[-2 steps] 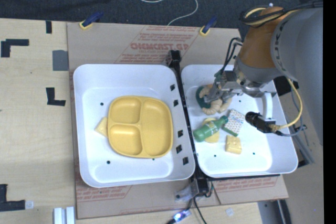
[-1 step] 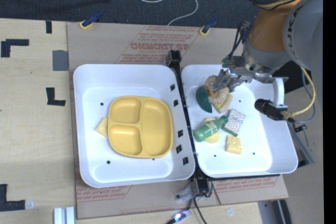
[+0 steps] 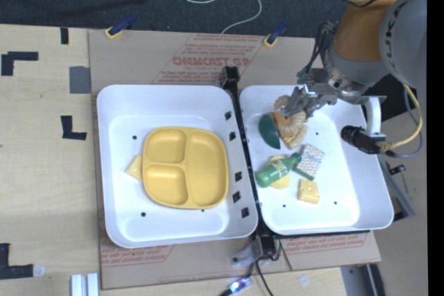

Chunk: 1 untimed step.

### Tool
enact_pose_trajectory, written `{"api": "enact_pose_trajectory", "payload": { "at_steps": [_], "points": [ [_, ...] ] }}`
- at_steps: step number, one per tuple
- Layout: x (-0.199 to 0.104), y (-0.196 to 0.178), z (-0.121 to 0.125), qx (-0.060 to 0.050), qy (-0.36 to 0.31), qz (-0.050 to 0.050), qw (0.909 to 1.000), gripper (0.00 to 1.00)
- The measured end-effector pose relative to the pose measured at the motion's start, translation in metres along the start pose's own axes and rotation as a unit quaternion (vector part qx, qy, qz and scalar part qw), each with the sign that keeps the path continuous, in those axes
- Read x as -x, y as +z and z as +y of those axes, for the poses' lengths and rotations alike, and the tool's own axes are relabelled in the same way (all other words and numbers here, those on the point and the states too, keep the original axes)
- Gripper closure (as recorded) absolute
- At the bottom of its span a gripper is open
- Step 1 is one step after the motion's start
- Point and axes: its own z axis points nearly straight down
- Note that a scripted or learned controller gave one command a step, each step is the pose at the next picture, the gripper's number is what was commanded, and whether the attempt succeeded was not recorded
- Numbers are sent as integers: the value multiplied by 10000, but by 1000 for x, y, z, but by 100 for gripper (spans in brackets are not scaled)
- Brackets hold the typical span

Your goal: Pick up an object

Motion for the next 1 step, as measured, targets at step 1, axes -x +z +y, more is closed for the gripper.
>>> {"api": "enact_pose_trajectory", "payload": {
  "at_steps": [1],
  "points": [
    [-50, 11, -18, -23, -19, 7, 10000, 100]
  ]
}}
